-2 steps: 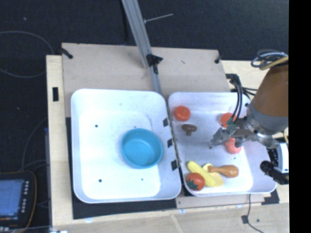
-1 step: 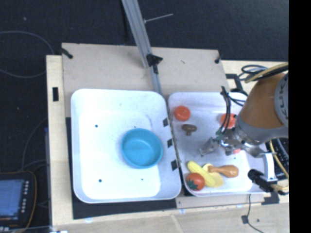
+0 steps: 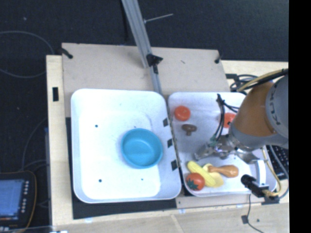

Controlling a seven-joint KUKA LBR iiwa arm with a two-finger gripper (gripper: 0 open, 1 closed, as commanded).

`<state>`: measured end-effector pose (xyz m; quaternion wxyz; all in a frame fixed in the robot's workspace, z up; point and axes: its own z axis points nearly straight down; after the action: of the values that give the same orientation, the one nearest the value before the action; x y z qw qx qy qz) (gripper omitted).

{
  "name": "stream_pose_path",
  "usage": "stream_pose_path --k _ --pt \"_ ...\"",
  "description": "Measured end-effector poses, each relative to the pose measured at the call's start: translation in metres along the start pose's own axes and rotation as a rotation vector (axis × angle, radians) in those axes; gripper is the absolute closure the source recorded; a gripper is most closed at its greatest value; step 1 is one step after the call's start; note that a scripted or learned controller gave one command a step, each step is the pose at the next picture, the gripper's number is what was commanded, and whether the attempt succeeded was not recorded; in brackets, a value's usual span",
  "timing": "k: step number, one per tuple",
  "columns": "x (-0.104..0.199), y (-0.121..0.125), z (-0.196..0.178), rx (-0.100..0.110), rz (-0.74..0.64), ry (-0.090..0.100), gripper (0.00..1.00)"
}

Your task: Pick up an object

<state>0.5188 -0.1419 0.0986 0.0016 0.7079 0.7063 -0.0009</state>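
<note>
My gripper (image 3: 205,153) hangs low over the middle of the right bin (image 3: 204,101), reaching in from the right under the grey and orange arm. Just in front of it lie a yellow corn cob (image 3: 204,174), a red tomato (image 3: 196,181) and a tan drumstick-shaped piece (image 3: 227,170). An orange round fruit (image 3: 182,113) and a small brown piece (image 3: 188,128) sit farther back on the left. Another orange thing (image 3: 229,119) peeks out from behind the arm. Nothing shows between the gripper's tips.
A blue bowl (image 3: 141,147) stands in the middle of the left bin (image 3: 97,106). A slanted grey metal pole (image 3: 141,38) rises from behind the bins. The bins' inner walls meet right beside the orange fruit.
</note>
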Motion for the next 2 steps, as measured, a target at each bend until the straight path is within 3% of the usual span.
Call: stream_pose_path --k 1,2 --pt "0.000 0.002 -0.014 -0.006 0.010 0.004 1.00" --pt "-0.002 0.007 -0.081 -0.007 -0.005 0.004 1.00"
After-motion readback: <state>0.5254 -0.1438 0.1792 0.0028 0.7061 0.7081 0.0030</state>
